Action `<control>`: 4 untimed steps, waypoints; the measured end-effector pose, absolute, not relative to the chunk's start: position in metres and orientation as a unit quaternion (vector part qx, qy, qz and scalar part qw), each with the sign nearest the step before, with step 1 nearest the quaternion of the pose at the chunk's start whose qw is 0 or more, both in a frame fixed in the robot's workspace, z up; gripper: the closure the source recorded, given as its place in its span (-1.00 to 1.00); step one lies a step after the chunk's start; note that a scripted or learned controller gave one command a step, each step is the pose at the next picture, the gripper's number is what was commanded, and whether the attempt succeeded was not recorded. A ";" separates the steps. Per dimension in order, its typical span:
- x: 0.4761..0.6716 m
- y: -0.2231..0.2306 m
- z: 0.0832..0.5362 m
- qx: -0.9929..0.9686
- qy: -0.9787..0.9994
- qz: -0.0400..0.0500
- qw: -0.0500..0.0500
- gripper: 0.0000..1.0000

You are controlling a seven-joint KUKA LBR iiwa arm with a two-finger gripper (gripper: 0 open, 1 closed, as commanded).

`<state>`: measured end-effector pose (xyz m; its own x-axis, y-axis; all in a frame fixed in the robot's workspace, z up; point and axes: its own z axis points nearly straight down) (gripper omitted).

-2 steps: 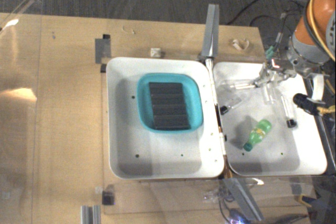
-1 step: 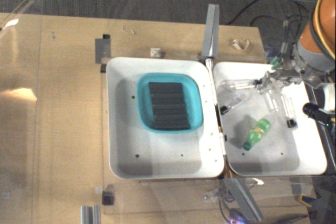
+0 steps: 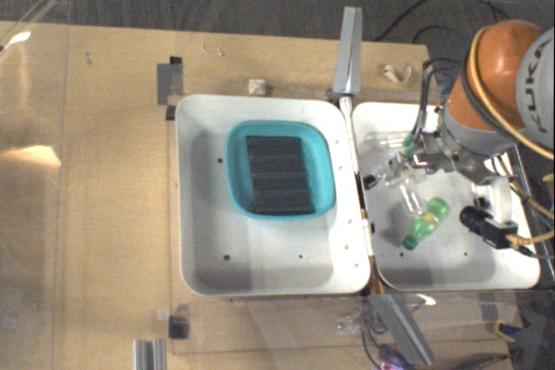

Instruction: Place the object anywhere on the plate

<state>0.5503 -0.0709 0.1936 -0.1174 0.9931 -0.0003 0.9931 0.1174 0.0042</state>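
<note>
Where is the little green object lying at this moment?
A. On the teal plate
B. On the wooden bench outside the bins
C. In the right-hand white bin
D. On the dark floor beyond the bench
C: the green object lies on the floor of the right bin, just below the gripper, while the teal plate sits apart in the left bin.

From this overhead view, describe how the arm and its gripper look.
The arm is grey with a broad orange band above the wrist and dark lettering on its pale shell. Black cables run along it. The gripper looks slim, made of clear and metallic parts.
</note>
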 end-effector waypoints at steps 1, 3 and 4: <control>0.586 -0.007 0.188 0.634 0.773 0.004 0.004 1.00; 0.576 0.029 0.230 0.640 0.768 0.003 0.003 -1.00; 0.623 0.005 0.360 0.697 0.718 0.002 0.003 -1.00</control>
<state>0.6226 0.0053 0.3604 -0.0297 0.9996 -0.0007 0.9995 0.0297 0.0070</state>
